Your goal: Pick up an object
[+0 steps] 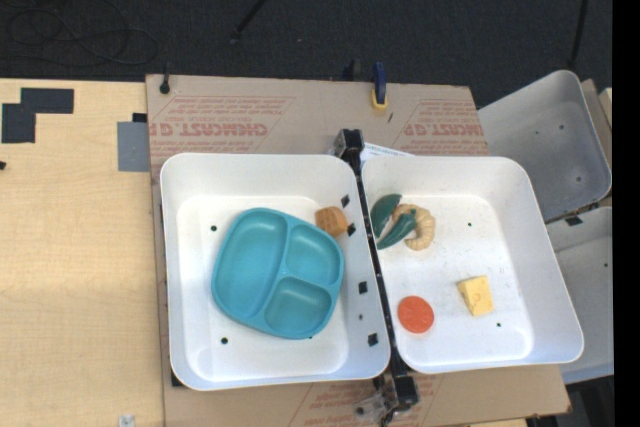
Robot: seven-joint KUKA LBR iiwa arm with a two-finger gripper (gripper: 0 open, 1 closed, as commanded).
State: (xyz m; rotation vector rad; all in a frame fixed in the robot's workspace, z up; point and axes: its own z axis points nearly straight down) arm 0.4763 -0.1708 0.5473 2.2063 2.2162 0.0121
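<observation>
The right bin [540,215] holds a dark green leaf-shaped piece [391,219] lying against a tan curved pastry-like piece [422,227] near its far left corner. A round orange-red disc [416,314] lies near the front left of that bin. To the disc's right rests a yellow cheese-like block [476,295]. In the left bin [185,215] a teal divided plate [279,272] lies flat, and a small brown chunk [331,220] sits just beyond the plate's far right edge.
Both bins stand on a cardboard sheet [300,120] on a wooden bench [70,255]. A black clamp strip [362,255] runs between the bins. A grey metal panel [555,140] stands at the right, beside the right bin's far corner.
</observation>
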